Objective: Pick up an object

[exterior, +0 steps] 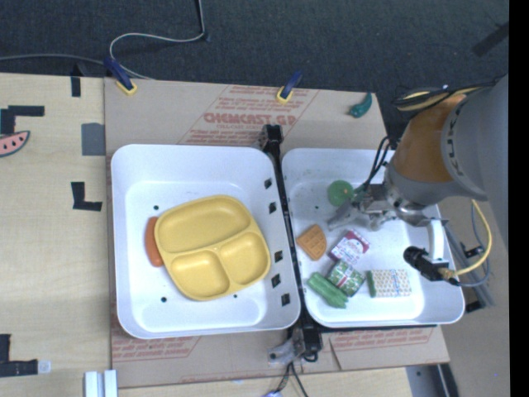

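So the gripper [345, 213] is low in the right bin [438, 308], fingers spread and nothing between them, right beside the green ball [339, 192] (that looks like the target to me). Feels like the approach step, no grasp yet. Next it needs to center over the ball and close without knocking the orange cracker [312, 242] or the pink packet [350, 246] nearby.

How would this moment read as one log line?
arm: over right bin | tool: beside green ball | yellow tray: left bin
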`<state>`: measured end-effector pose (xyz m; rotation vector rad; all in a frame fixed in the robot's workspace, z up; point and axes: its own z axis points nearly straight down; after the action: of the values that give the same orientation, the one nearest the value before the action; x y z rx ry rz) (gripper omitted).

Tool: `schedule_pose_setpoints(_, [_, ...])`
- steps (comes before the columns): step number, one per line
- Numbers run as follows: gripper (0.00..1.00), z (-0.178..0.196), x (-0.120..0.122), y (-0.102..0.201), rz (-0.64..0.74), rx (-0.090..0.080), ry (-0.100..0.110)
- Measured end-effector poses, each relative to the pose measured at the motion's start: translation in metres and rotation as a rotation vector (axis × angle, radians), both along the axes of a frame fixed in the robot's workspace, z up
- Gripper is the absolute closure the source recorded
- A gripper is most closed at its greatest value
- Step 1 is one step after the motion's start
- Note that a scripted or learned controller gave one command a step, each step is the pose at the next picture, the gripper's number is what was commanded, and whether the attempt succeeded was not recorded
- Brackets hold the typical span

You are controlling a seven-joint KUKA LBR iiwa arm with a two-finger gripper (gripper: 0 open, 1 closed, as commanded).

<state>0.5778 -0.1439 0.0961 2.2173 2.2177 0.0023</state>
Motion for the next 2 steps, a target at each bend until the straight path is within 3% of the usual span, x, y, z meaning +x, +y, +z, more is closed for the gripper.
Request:
schedule_pose_setpoints(1, [1.00, 0.0093, 0.0001, 0.0007, 0.001, 0.001, 0.001])
schedule_pose_setpoints(2, [0.00, 0.0092, 0.0001, 0.0007, 0.001, 0.001, 0.001])
